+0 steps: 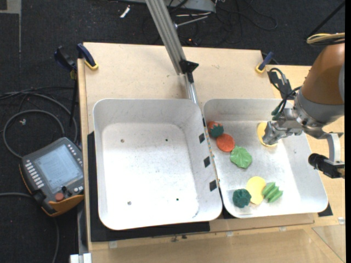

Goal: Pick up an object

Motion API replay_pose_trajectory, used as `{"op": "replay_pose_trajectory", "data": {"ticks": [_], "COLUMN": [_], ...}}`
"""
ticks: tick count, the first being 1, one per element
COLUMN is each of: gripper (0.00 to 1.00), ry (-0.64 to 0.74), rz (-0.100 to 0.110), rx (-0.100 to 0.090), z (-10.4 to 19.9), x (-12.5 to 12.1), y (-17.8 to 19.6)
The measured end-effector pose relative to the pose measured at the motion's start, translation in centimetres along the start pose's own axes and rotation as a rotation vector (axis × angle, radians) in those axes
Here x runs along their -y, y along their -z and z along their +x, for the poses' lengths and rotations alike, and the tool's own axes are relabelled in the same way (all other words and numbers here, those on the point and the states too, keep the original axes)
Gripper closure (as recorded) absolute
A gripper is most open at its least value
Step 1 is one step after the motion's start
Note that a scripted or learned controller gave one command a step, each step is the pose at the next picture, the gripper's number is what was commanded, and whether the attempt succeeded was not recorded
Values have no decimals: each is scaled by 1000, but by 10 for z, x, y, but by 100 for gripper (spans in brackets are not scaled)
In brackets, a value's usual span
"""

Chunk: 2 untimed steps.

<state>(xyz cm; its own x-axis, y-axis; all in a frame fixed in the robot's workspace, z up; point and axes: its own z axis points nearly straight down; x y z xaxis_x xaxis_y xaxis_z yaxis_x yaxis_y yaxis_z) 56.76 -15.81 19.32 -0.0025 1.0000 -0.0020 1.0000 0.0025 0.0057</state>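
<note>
Reaching from right, arm (323, 86) angles into right bin (307, 199).

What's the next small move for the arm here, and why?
Probably a short straight descent. The tool sits over the yellow piece near the right bin's far wall, with the other toys well clear of it, so no sideways correction looks needed.

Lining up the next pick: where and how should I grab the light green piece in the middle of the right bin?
Take the light green piece from straight above, across its narrower width. It lies flat and mostly free; the orange piece sits close at its upper left, so avoid that side.
</note>
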Motion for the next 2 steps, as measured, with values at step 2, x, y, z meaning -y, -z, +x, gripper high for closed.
{"op": "replay_pose_trajectory", "data": {"ticks": [2], "gripper": [100], "ry": [5], "rz": [6], "rx": [-4], "z": [54], "x": [-12], "y": [41]}}
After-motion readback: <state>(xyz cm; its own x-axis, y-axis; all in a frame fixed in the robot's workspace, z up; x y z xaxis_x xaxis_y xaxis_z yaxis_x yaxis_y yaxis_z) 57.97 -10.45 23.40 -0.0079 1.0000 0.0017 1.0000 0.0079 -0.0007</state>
